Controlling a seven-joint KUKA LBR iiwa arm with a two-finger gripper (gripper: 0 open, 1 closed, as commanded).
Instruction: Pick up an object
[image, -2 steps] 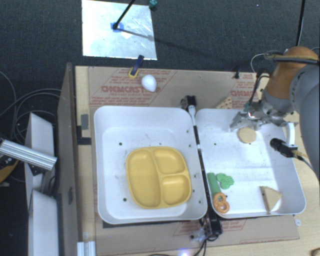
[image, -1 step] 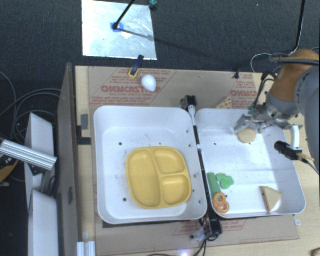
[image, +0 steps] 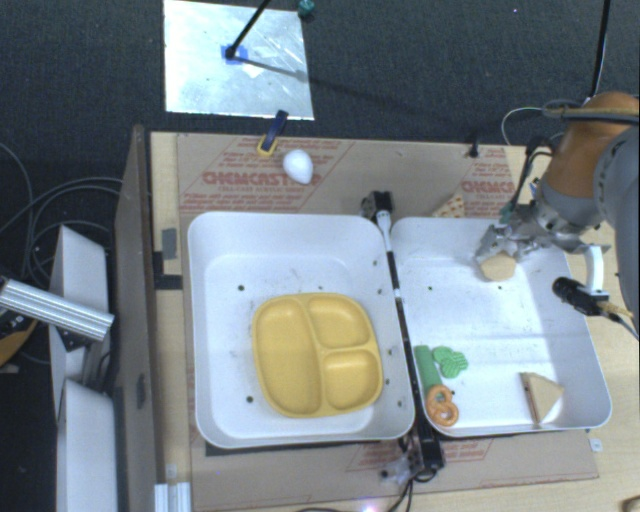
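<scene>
Camera view gives you the arm entering from the right, its orange band above the wrist, angled down over the far end of the right bin; the gripper sits directly above a tan object and appears to touch it; you cannot tell whether it is clenched or released; your other objects, a green piece, an orange ring and a tan wedge, lie near that bin's front edge; a yellow divided tray rests in the left bin.
</scene>
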